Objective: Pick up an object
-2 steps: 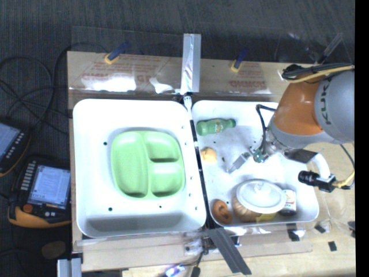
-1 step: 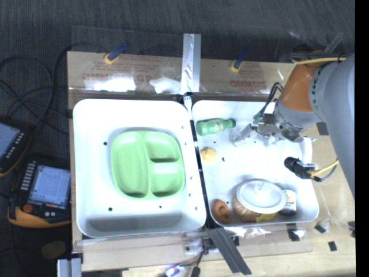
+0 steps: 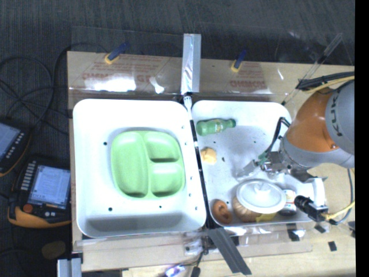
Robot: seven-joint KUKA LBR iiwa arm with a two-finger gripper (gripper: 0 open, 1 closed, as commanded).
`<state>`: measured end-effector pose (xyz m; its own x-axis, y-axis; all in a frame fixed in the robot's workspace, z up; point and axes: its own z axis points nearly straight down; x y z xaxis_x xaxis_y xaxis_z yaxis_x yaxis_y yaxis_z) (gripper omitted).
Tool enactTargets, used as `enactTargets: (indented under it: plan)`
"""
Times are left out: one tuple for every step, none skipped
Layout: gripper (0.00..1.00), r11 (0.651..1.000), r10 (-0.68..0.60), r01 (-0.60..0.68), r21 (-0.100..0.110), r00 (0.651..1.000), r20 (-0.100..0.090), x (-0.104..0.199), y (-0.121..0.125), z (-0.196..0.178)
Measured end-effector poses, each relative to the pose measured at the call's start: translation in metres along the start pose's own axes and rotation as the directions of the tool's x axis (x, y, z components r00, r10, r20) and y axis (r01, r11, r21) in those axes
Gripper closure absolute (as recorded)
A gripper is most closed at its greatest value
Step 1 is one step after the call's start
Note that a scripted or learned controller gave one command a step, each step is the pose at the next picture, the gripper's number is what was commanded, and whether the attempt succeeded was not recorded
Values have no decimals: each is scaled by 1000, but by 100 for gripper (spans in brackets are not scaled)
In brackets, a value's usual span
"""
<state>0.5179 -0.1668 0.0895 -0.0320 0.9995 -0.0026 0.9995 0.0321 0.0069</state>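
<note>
The right bin (image 3: 253,111) holds several things. A green bottle (image 3: 214,126) lies on its side near the far left corner. A small yellow-orange lump (image 3: 209,154) rests by the left wall. At the front sits a brown rounded object (image 3: 221,210), and beside it a tan container with a white lid (image 3: 260,198). My gripper (image 3: 260,164) hangs low over the bin's middle right, just behind the white lid and apart from the bottle. Nothing shows between its tips.
The left bin (image 3: 92,172) holds a green divided plate (image 3: 147,163). A metal divider strip (image 3: 191,62) stands behind the bins. The grey arm with its orange band (image 3: 311,128) covers the right bin's right side. Devices and cables lie left of the bench.
</note>
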Motion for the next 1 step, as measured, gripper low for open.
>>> enactTargets:
  plan:
    - [0, 982, -189, 189, 8, 982, -5, 46, 24, -36]
